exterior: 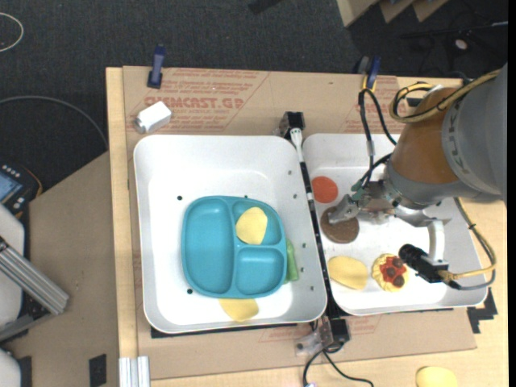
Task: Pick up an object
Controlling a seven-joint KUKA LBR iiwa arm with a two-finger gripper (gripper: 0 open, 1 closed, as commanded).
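You see the fingers (348, 210) low in the right bin (419, 298), just above the upper edge of the brown disc (341, 230); whether they are spread or pressed together you cannot tell, because the grey metal parts melt together from this angle, and nothing shows between them. The brown disc lies flat on the bin floor, close to the wall that this bin shares with the left bin (153, 216). Just behind the brown disc, nearly touching it, you find a small red-orange disc (324, 189). In front of the brown disc lies a pale yellow piece (348, 272), and to the right of that piece a yellow tart with red berries (391, 271). To the right of the brown disc the grey arm (476, 135) with its orange band (419, 147) goes out over the bin edge. Far to the left of the brown disc, in the left bin, stands a teal divided plate (214, 244) with a yellow slice (251, 226) in its upper right compartment. Both bins rest on the desk (210, 95).
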